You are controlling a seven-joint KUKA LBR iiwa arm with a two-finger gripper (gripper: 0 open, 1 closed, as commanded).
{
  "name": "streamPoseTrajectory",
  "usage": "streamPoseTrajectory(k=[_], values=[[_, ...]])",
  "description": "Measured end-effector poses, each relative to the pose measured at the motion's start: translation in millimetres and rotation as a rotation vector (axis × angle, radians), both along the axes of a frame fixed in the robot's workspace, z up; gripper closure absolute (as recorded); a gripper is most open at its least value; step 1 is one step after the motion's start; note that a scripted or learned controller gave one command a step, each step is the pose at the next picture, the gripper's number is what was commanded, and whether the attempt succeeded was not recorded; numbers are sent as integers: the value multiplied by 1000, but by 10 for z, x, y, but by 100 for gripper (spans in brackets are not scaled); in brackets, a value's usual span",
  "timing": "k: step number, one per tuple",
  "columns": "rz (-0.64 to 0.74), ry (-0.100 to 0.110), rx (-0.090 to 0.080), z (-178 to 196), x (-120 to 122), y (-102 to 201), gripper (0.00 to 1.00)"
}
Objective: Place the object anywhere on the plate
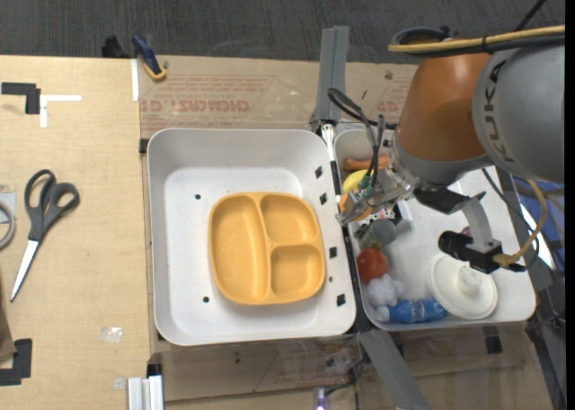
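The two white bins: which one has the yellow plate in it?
The left bin holds the yellow plate; the right bin holds small objects instead.

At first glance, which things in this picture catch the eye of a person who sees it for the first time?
The yellow-orange divided plate stands out most, lying in the middle of the left white bin. Next comes the big grey and orange arm, reaching from the right over the right bin, where small things crowd together: a red object, a white round object and a blue one. Scissors lie apart on the bench at the far left.
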State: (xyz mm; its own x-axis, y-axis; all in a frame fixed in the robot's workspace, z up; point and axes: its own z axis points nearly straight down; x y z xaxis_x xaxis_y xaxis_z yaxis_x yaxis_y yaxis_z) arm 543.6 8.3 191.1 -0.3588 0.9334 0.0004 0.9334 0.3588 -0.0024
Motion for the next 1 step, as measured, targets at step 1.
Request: streamPoseTrajectory(k=[1], values=[[0,0,0,1,1,-5,0]])
